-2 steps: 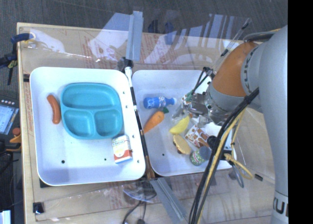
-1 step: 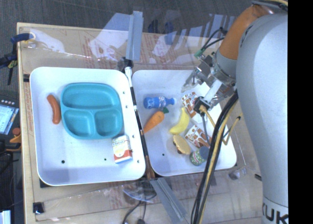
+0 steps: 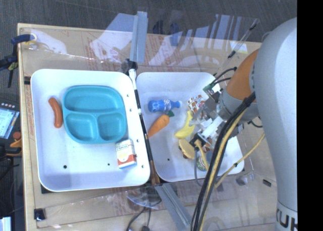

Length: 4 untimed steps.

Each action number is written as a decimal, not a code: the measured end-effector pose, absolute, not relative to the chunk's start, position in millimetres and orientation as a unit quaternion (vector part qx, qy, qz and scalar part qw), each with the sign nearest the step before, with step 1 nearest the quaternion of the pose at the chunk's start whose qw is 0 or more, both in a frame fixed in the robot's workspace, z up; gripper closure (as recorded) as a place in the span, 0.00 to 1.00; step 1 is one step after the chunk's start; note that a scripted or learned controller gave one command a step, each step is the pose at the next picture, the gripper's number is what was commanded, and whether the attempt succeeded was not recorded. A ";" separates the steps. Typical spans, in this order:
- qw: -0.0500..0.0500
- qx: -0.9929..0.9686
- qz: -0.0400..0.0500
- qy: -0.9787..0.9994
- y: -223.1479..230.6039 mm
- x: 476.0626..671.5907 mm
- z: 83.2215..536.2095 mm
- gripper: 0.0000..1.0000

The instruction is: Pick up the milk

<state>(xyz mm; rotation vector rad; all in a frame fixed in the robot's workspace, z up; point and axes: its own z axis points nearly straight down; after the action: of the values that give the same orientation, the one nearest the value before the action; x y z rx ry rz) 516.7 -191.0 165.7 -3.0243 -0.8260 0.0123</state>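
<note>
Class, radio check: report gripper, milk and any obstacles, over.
Gripper low in right bin, among banana and clutter. Milk carton in left bin, beside blue tray, untouched. Divider between them.

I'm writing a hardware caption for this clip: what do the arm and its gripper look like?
The arm is a thick, rounded, light grey body with an orange band above the wrist. Dark letters show on the casing near the bottom edge. Black and yellow cables run alongside it toward the gripper, a small cluttered assembly of dark and pale parts; its fingers are too indistinct to describe.
</note>
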 end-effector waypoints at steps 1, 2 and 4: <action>0.001 -0.991 0.001 -0.133 -180.9 476.8 373.8 0.00; 0.002 -0.983 0.005 -0.182 -129.3 474.4 168.3 0.00; 0.001 -0.995 0.001 -0.104 -196.4 485.6 368.2 0.00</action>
<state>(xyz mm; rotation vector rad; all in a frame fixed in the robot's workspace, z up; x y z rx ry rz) 485.6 -196.4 368.2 -3.1226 -0.3262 0.0019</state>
